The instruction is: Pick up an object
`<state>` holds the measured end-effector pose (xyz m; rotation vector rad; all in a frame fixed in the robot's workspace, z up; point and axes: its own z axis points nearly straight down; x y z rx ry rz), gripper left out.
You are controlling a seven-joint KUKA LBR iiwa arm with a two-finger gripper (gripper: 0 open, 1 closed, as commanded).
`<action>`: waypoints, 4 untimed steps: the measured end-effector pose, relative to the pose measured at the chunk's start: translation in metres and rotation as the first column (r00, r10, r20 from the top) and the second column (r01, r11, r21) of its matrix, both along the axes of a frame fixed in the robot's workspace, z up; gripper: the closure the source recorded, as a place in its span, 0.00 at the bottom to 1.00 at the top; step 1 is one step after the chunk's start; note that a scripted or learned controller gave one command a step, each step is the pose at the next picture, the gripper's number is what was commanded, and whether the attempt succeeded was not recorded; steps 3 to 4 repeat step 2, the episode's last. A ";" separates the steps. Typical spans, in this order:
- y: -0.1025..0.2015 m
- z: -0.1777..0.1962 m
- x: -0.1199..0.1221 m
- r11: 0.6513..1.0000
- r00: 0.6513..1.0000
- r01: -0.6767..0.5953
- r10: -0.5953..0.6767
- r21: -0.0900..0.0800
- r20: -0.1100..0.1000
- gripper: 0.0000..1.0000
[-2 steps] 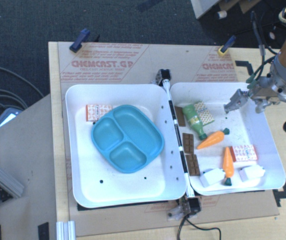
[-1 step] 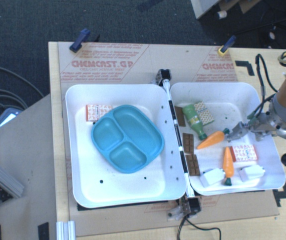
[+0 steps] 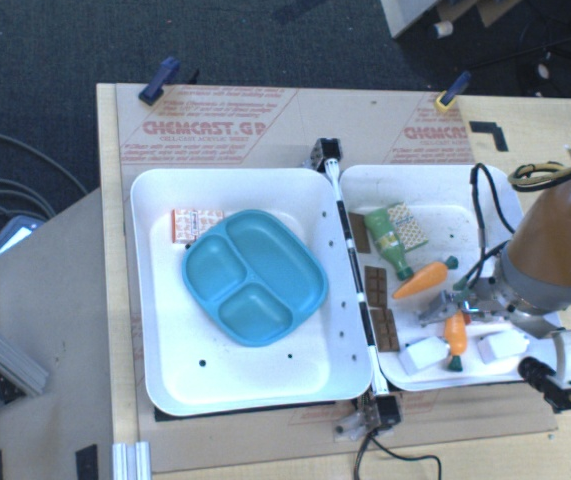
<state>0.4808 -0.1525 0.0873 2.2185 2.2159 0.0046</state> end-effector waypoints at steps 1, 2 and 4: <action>-0.002 0.011 0.001 1.000 1.000 0.003 -0.002 -0.006 0.006 1.00; 0.073 0.135 0.002 1.000 1.000 -0.003 0.003 0.003 -0.006 1.00; 0.073 0.135 0.002 1.000 1.000 -0.003 0.003 0.003 -0.006 1.00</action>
